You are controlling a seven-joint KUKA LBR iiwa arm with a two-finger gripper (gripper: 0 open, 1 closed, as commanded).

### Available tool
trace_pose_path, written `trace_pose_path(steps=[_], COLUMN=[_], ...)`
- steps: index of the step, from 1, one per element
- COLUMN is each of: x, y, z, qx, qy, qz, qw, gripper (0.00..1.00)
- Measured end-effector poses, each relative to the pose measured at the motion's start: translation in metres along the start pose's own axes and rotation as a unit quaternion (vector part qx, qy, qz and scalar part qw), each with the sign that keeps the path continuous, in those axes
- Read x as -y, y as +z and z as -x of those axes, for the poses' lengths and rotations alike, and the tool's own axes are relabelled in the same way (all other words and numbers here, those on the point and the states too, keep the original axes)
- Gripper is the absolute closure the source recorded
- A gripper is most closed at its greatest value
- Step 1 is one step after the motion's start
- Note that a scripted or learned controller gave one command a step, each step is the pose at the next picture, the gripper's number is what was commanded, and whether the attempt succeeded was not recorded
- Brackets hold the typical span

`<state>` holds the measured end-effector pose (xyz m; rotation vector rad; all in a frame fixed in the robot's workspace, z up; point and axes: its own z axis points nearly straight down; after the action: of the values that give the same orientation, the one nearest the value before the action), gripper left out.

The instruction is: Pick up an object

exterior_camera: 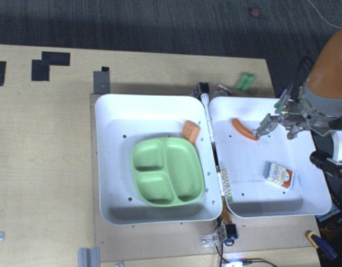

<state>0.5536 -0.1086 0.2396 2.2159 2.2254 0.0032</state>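
Observation:
An orange-red sausage-shaped piece (pixel 244 129) lies in the upper left of the right bin (pixel 304 207). A small white and orange carton (pixel 279 175) lies lower right in the same bin. My gripper (pixel 278 129) hangs over the bin's upper right, open, with nothing between its fingers. Its left fingertip (pixel 264 128) is just right of the sausage piece's end. In the left bin (pixel 107 149) an orange block (pixel 190 130) rests beside the top right corner of a green divided plate (pixel 167 171).
A green item (pixel 245 82) lies on the bench behind the right bin. The black divider (pixel 212 143) runs between the two bins. Cables and clips sit at the front edge near the bins' junction.

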Motion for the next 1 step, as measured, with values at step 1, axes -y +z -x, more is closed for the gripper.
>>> trace_pose_path(steps=[1], x=[-0.0209], y=[0.1530], z=[-0.0086], qx=[0.001], qy=[0.001], qz=[0.003], qw=[1.0000], gripper=[0.00])
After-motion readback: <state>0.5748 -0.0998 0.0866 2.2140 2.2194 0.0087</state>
